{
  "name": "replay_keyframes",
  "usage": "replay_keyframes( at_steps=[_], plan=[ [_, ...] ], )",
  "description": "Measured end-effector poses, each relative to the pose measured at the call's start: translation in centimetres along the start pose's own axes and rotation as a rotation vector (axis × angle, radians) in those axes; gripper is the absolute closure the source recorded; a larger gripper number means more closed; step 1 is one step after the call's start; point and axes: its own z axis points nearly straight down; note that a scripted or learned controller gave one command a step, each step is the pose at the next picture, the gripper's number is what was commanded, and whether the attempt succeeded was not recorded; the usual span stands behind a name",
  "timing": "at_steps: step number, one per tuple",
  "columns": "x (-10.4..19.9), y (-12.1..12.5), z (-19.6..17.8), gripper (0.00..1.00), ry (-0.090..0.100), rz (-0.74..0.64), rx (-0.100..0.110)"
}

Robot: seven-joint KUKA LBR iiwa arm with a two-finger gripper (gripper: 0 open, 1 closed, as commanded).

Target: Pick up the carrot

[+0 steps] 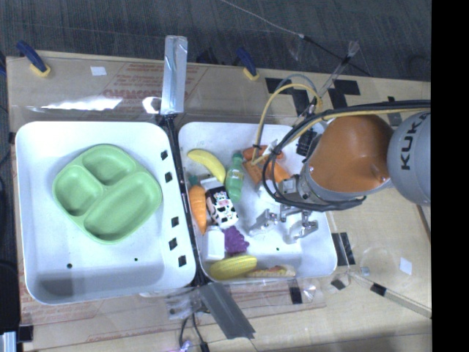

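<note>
The carrot (pixel 198 207), an orange tapered piece, lies against the left wall of the right bin (pixel 319 249), between a yellow banana (pixel 207 164) and a white block (pixel 214 245). My gripper (pixel 281 224) hangs over the middle of the right bin, about a hand's width to the right of the carrot. Its metal fingers (pixel 259 224) stand open with nothing between them. The orange wrist band (pixel 350 154) covers the bin's upper right part.
Beside the carrot sit a cow-patterned toy (pixel 221 206), a green bottle (pixel 234 182), purple grapes (pixel 235 239) and a yellow corn cob (pixel 232 267). Another orange item (pixel 256 164) lies partly under the cables. The left bin (pixel 29 218) holds a green divided plate (pixel 108 191).
</note>
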Motion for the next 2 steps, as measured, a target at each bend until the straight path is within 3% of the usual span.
replay_keyframes(
  at_steps=[1, 2],
  plan=[
    [-2.3, -8.6, -0.2, 0.0, 0.0, -0.041, 0.005],
    [-2.4, -8.6, -1.3, 1.0, -0.002, -0.041, 0.005]
  ],
)
